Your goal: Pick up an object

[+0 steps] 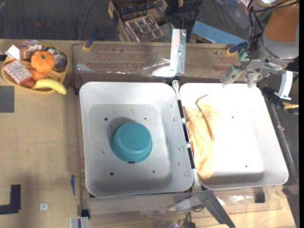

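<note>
A teal bowl [132,141] lies upside down in the middle of the left bin [95,103]. A limp tan cloth-like piece [200,134] is draped along the left side of the right bin [256,141], close to the divider. My gripper [241,78] hangs over the far edge of the right bin, toward its right corner. Its fingers are spread open with nothing between them. It is well apart from both the cloth and the bowl.
A basket [33,70] of toy food with a pumpkin and a banana sits on the bench at the far left. A cardboard wall [123,61] with clear film runs behind both bins. Cables and boxes lie beyond it.
</note>
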### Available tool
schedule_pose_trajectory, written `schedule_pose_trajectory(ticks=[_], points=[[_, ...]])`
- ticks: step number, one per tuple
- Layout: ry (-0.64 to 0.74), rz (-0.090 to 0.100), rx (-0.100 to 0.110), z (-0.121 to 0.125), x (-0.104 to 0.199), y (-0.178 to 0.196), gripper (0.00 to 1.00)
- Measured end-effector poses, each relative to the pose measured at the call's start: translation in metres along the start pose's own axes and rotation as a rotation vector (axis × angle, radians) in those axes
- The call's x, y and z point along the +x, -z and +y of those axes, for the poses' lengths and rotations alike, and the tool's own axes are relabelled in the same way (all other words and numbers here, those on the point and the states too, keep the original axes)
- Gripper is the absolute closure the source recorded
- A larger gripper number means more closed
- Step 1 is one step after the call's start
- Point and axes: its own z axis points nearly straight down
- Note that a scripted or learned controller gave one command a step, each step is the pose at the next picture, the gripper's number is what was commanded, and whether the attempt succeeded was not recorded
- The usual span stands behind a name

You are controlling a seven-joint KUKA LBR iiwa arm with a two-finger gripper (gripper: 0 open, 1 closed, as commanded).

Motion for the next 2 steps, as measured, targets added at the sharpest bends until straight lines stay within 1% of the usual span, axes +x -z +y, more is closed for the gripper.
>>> schedule_pose_trajectory(ticks=[1, 2], points=[[0.092, 0.000, 0.001, 0.006, 0.053, -0.088, 0.00], [0.075, 0.000, -0.006, -0.021, 0.046, -0.147, 0.00]])
